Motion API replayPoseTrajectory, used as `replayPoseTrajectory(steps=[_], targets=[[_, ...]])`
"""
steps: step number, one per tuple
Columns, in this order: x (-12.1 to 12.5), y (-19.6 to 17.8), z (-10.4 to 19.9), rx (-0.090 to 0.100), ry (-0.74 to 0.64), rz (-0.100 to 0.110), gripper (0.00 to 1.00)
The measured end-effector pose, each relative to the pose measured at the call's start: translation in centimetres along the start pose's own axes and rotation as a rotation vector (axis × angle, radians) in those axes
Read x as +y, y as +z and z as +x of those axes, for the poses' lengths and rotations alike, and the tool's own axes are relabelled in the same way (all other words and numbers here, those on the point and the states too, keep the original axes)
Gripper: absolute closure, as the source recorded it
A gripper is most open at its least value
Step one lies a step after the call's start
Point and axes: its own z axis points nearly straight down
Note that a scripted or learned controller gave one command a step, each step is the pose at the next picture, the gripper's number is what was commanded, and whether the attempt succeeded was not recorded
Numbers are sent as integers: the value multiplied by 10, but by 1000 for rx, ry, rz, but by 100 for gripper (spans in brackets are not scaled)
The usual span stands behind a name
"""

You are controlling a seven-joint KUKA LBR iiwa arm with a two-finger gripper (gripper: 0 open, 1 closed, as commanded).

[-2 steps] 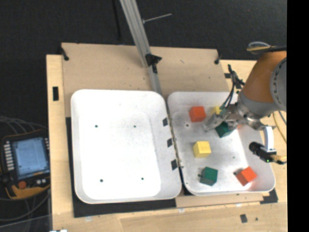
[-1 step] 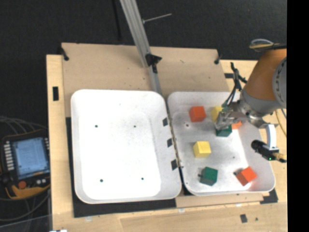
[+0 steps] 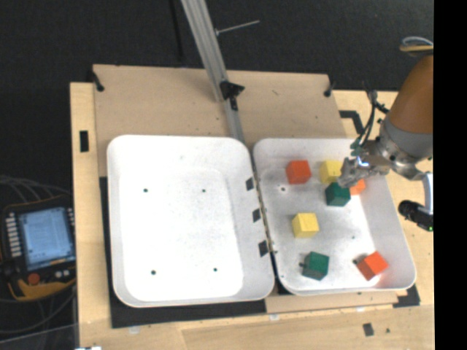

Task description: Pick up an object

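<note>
The gripper (image 3: 353,172) sits just above a green cube (image 3: 337,195) in the right bin (image 3: 387,224); its opening I cannot tell. A yellow cube (image 3: 330,170) and an orange cube (image 3: 357,186) crowd beside this green cube.

Dark floor (image 3: 306,28) around pale wooden bench (image 3: 160,100); metal rail (image 3: 208,46) slanting overhead; handheld control pendant (image 3: 40,239) at left.

1. Both bins are white — the left bin (image 3: 182,217) and the right bin (image 3: 387,232).
2. In the right bin: an orange cube (image 3: 298,171), a yellow cube (image 3: 305,224), a second yellow cube (image 3: 330,170), two green cubes (image 3: 337,195) (image 3: 316,265), and an orange-red cube (image 3: 371,265).
3. The arm (image 3: 416,108) is orange above, grey at the wrist.
4. The bench (image 3: 175,100) is tan — the floor (image 3: 73,28) is black.
</note>
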Motion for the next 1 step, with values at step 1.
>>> replayPoseTrajectory(steps=[1], targets=[[2,-55,-2,-1,-2,-1,100]])
